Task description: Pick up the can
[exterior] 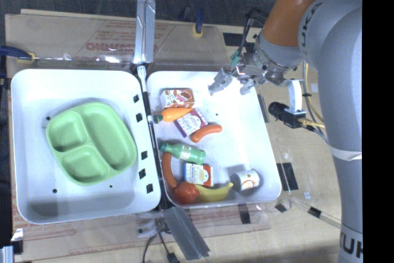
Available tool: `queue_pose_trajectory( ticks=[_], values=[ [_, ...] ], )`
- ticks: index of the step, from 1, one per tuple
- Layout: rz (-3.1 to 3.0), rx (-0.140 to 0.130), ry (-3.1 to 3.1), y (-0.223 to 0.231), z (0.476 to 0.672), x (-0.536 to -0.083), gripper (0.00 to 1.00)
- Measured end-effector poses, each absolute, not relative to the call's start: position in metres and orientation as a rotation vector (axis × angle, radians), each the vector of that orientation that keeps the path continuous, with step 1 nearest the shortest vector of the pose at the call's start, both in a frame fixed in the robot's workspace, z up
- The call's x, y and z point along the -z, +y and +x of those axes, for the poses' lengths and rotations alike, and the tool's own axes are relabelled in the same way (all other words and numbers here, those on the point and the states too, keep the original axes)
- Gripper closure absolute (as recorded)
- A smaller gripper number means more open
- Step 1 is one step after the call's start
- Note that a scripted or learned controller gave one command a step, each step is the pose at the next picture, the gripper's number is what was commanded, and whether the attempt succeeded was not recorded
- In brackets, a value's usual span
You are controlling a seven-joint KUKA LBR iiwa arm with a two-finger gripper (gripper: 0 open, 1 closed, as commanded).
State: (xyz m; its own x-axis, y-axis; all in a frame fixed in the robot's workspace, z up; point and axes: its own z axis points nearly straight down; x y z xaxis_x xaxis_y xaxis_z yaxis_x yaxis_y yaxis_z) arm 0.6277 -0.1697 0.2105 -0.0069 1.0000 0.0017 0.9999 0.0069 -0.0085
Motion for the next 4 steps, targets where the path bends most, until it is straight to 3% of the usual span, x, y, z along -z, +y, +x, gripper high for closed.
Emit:
queue_pose_trajectory(
  ticks=[1,2,3,4],
  values=[
    [-1.843,-0.007,-2.534,-0.091,0.575,-0.156,0.00],
    [-1.839,-0.005,-2.540,-0.112,0.541,-0.137,0.00],
    [-1.959,-0.005,-2.451,-0.091,0.548,-0.193,0.00],
    [-1.879,-0.010,-2.510,0.004,0.542,-0.188,0.00]
  ],
)
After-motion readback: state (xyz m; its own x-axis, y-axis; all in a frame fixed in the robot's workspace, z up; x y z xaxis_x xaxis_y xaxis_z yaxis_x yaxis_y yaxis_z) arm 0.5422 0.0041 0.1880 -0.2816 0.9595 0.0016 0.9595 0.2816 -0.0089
